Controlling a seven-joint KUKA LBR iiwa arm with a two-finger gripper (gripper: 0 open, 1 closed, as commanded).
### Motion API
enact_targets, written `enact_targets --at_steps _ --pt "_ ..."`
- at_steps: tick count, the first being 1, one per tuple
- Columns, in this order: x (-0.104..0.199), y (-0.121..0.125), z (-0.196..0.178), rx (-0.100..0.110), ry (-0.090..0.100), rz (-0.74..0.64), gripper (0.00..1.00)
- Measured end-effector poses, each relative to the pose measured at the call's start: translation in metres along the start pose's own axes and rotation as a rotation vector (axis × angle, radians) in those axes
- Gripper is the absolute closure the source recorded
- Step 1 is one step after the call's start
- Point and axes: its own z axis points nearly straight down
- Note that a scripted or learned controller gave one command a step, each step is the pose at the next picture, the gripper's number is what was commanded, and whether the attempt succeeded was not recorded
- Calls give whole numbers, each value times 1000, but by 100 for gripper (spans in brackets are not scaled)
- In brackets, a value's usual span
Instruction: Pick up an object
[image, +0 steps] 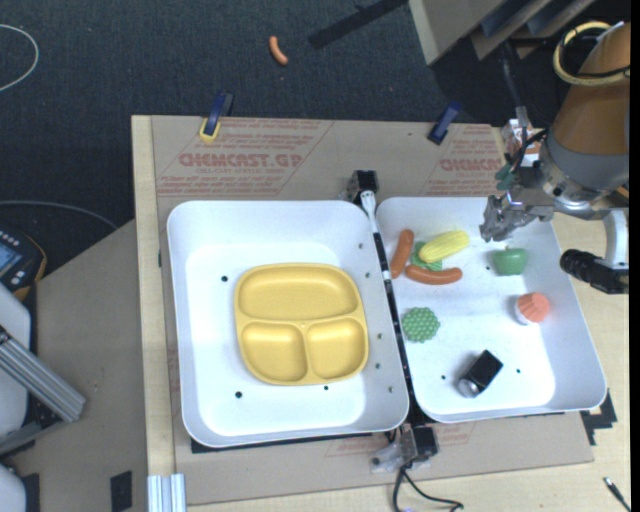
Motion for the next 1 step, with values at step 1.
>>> enact_targets --at_steps 1 --pt "51 -11 7 1 0 1 100"
